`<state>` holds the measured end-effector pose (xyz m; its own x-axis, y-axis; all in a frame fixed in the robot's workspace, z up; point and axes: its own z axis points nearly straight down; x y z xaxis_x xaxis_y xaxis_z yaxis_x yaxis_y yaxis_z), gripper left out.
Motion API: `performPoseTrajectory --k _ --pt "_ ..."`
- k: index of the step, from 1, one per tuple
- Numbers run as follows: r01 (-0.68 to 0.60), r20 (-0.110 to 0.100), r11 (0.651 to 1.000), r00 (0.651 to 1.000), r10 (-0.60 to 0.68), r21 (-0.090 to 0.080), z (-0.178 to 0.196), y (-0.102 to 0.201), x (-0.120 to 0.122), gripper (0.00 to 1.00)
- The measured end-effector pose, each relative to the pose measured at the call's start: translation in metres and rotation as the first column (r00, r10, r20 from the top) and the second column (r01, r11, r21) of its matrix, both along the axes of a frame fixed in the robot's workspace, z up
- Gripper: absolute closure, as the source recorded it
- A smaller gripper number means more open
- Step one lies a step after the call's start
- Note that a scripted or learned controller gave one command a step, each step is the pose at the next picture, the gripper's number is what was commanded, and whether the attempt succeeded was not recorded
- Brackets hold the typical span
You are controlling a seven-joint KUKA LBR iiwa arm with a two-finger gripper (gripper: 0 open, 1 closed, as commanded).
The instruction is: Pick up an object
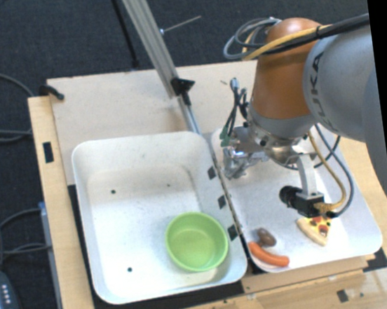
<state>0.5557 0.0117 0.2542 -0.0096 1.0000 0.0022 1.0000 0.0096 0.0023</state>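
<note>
The left bin holds a green bowl near its front right corner, close to the wall it shares with the right bin. Over the right bin's back left part hangs the gripper — whether it is open or closed, I cannot tell. Near the front lie a brown lump, an orange sausage and — further right — a pizza slice.

Two shallow white bins are counted: a left bin and a right bin. One green bowl is counted in the left bin. In the right bin, one orange sausage, one brown lump and one pizza slice are counted.
</note>
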Motion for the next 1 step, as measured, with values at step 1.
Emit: performPoseTrajectory --k 1 --pt "0.000 -0.001 1.000 1.000 0.000 0.000 0.0015 0.0529 0.0154 1.00"
